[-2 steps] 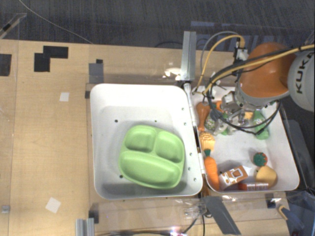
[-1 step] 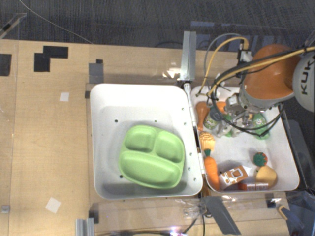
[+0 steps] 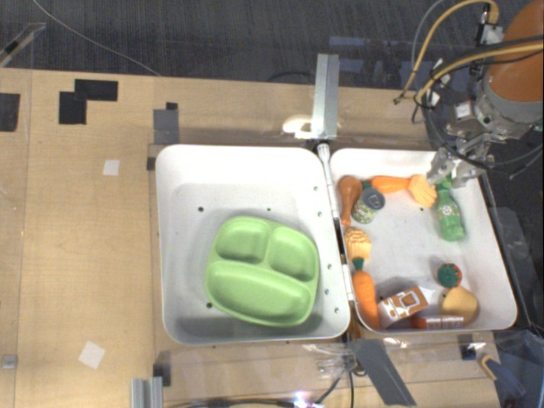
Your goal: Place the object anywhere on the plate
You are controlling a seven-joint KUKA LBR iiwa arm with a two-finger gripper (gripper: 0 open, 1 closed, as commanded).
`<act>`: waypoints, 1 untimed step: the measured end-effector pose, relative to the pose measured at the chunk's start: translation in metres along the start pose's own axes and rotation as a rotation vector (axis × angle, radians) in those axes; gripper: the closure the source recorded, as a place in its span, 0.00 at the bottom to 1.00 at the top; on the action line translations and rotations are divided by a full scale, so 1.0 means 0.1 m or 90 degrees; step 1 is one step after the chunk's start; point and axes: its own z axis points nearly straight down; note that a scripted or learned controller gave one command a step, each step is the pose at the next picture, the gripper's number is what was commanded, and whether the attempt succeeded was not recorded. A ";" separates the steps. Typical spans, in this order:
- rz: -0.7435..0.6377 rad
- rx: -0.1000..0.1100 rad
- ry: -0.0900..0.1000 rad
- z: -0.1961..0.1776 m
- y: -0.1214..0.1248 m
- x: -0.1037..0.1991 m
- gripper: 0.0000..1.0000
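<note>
A light green plate (image 3: 263,270) with three compartments lies in the left bin (image 3: 183,194). The right bin (image 3: 408,245) holds several toy foods. My gripper (image 3: 448,170) hangs over the far right corner of that bin, directly above the cap end of a green bottle (image 3: 449,217) that lies on the bin floor. A yellow piece (image 3: 422,189) sits just left of the gripper. From this angle I cannot make out whether the gripper touches the bottle.
Also in the right bin are a brown drumstick (image 3: 347,189), a small can (image 3: 370,204), two carrots (image 3: 391,183) (image 3: 365,291), a snack box (image 3: 401,303), a red and green fruit (image 3: 449,274) and a yellow pear (image 3: 459,301). A metal divider (image 3: 333,228) separates the bins.
</note>
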 end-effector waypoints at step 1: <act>0.179 -0.009 -0.002 0.68 -0.02 -0.52 1.00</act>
